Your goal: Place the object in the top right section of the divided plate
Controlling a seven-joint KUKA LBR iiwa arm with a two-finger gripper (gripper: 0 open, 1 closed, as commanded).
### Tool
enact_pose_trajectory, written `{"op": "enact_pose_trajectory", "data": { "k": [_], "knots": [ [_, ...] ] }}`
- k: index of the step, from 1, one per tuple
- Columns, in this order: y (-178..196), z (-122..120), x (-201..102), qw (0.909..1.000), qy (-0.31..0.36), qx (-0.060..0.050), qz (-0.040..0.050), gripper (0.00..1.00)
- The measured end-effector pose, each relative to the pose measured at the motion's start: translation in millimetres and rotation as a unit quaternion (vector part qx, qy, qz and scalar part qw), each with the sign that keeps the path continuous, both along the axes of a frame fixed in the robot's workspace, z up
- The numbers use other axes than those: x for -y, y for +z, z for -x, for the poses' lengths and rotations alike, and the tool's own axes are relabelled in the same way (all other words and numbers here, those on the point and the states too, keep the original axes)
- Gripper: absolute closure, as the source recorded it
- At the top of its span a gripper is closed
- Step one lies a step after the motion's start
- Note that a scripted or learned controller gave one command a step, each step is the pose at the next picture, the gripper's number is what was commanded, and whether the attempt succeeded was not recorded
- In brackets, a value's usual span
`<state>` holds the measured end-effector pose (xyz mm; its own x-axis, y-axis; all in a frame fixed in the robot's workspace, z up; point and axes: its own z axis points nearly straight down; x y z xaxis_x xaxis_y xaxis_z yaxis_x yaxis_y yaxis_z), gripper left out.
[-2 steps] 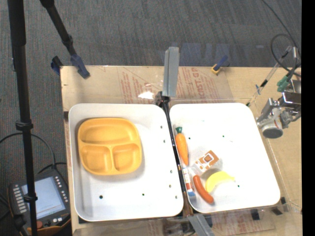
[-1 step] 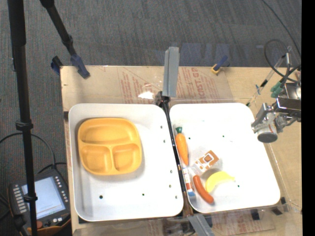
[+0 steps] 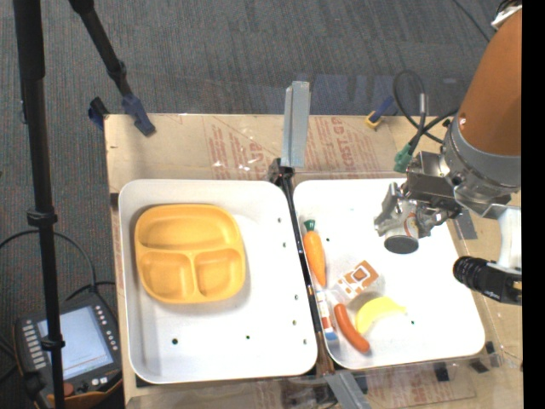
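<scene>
The yellow divided plate [image 3: 191,252] lies in the left bin [image 3: 153,348], with one long section at the far side and two smaller ones at the near side. My gripper [image 3: 398,226] hangs over the far right part of the right bin [image 3: 443,331], away from the plate. A dark round shape [image 3: 401,244] sits just under it; whether it is a separate thing is unclear. In the right bin lie an orange carrot [image 3: 315,256], a white and orange box [image 3: 356,279], a yellow piece [image 3: 380,313] and a red sausage [image 3: 351,328].
A thin pen-like stick [image 3: 323,313] lies along the right bin's left wall. A grey upright bar [image 3: 295,126] stands behind the seam between the bins. Black stand poles [image 3: 34,143] rise at the left.
</scene>
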<state>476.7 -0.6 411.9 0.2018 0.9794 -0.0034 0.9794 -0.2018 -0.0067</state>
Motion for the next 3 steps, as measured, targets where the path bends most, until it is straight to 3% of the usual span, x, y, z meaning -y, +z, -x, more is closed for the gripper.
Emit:
{"op": "enact_pose_trajectory", "data": {
  "k": [1,2,3],
  "knots": [
    [23.6,-0.4,71.0,0.9932,0.116,0.001,-0.0009,1.0],
    [23.4,-0.4,34.9,0.9938,0.111,0.0,-0.001,1.0],
    [0.4,0.0,-35.6,0.982,0.189,0.0,-0.0013,1.0]
  ]
}}
